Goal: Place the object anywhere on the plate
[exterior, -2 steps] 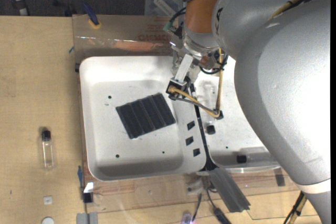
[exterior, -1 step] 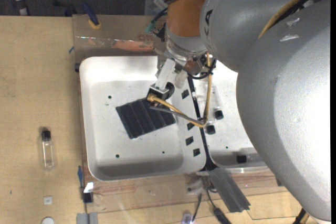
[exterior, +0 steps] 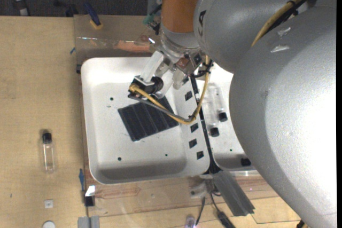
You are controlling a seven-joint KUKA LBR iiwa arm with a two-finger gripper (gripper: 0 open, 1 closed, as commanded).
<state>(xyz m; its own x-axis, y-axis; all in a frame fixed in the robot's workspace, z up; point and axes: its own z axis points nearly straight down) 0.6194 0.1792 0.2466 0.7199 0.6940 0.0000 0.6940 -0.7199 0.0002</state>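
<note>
Hanging over the left bin [exterior: 101, 78], the gripper [exterior: 178, 78] is near a dark ribbed slab [exterior: 147, 121] lying flat on the bin floor. Honestly can't tell if it's spread or pinching anything.

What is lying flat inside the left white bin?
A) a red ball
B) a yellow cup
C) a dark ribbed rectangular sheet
C: a dark ribbed rectangular sheet lies flat on the floor of the left shallow white bin.
</note>
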